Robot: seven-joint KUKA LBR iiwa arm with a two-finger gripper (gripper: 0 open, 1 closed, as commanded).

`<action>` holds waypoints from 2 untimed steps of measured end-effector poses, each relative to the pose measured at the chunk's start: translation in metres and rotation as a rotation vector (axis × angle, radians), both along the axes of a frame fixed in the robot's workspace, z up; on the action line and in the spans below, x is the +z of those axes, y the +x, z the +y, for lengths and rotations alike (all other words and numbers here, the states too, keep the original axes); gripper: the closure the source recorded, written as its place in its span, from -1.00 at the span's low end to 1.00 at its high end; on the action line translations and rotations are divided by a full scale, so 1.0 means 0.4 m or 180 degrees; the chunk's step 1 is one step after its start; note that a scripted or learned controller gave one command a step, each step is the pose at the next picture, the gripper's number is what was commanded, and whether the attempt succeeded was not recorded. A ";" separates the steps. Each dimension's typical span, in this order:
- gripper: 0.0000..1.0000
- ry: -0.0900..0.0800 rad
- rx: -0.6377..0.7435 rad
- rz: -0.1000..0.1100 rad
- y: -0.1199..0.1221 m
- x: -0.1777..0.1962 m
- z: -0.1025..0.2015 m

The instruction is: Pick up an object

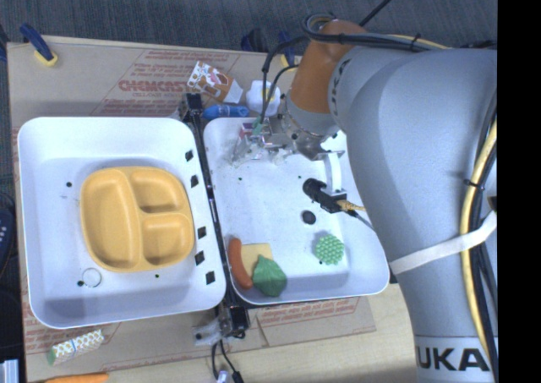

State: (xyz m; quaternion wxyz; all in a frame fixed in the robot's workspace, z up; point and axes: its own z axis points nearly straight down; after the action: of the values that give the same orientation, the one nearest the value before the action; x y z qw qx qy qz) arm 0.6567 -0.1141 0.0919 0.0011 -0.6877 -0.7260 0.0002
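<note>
End effector is hovering at the right bin's far end; grip state cannot be told. A green spiky ball, green wedge and orange sausage are lying at its near end.

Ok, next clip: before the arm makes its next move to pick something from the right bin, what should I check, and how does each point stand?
1. Objects available in the right bin: ok. Green spiky ball, green lump, orange sausage-like piece and yellow slab lie along its near side.
2. Gripper inside the right bin: ok, at its far edge.
3. Something between the fingers: cannot tell.
4. Gripper over a target: not ok, the objects lie apart from it.
5. Yellow divided tray out of the way: ok, in the left bin.
</note>
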 end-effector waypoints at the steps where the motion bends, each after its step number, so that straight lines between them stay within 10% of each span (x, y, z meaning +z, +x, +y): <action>1: 1.00 0.0003 0.0017 0.0007 0.001 0.025 0.002; 2: -1.00 0.0003 0.0019 0.0009 0.000 0.025 0.003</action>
State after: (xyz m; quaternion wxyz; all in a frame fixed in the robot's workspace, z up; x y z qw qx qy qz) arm 0.6569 -0.1130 0.1019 0.0025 -0.6855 -0.7281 0.0008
